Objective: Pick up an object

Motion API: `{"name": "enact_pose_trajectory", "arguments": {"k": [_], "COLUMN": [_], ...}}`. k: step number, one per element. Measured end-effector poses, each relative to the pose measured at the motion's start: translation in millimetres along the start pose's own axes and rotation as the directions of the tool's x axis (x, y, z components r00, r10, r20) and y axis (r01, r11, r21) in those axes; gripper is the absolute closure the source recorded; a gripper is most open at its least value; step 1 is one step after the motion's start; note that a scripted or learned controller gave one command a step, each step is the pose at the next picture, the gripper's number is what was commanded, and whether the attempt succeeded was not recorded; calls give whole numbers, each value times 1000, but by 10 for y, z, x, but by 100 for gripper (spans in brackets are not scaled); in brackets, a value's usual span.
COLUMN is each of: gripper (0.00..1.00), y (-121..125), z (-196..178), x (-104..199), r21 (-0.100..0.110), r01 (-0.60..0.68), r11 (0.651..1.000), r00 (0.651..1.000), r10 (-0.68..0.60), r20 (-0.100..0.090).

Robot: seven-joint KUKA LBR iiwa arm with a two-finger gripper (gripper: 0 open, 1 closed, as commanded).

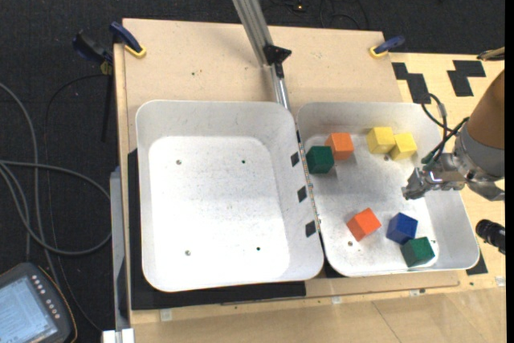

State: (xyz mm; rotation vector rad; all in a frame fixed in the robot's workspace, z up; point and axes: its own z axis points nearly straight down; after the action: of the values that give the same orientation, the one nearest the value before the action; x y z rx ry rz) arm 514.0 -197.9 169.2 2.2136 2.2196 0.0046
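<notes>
Two white bins, the left bin [217, 197] and the right bin [377, 205], both flecked with small dark specks, sit on a pale tan bench [209, 60] over black carpet. The right one holds two orange blocks [341, 144] [364, 222], two yellow blocks [381, 140] [404, 145], two dark green blocks [320, 159] [418, 251] and one blue block [401, 226]. Black squares pattern the bench's far right corner [438, 80], and blue-and-yellow clamps [127, 38] [387, 46] grip its back edge.

Matt, speckled white plastic is seen in both bins [217, 197]; the bench [209, 60] is pale, smooth wood; the blocks [364, 222] look matt.
</notes>
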Motion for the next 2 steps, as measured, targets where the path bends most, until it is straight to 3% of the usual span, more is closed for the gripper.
{"name": "enact_pose_trajectory", "arguments": {"k": [2], "gripper": [100], "y": [-22], "z": [-906], "x": [2], "r21": [0], "r01": [1], "r11": [1000], "r00": [1000], "r10": [-1], "r20": [1]}}
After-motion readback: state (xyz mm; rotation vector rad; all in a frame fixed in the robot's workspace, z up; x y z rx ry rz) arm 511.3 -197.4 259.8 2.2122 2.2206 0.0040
